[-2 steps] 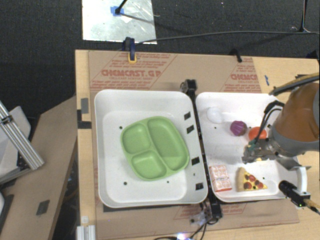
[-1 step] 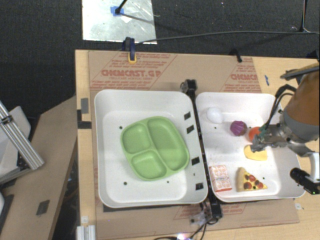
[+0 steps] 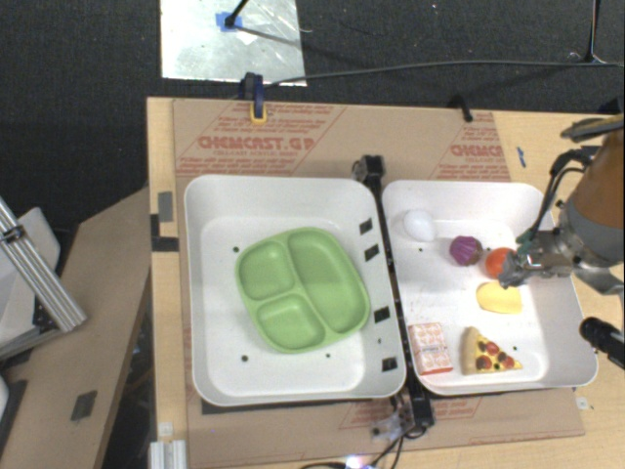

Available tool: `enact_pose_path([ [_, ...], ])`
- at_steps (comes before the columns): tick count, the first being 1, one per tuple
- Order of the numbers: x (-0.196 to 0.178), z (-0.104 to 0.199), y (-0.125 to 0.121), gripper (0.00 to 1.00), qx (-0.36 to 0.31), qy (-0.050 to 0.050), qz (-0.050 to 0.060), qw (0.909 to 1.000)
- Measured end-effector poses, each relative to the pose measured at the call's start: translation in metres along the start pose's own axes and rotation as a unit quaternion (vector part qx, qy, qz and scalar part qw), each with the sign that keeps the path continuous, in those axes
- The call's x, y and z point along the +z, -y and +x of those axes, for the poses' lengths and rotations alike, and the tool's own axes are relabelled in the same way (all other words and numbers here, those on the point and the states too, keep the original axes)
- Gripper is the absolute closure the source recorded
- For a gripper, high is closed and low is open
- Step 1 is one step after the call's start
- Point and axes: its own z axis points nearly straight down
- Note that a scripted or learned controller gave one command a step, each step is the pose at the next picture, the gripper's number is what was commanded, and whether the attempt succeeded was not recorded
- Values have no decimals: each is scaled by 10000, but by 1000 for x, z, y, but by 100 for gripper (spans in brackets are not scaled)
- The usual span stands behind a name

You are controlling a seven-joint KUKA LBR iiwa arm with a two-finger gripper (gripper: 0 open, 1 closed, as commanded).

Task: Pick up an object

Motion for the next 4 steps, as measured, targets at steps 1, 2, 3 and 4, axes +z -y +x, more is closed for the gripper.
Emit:
enact_pose_path([
  [1, 0, 46, 1, 100, -24, -17, 18, 10000],
  [2, 1, 110, -8, 100, -35, -23, 18, 10000],
  [3, -11, 171, -14, 100, -35, -23, 18, 10000],
  [4, -8, 229, -10, 100, -30, -22, 24, 10000],
])
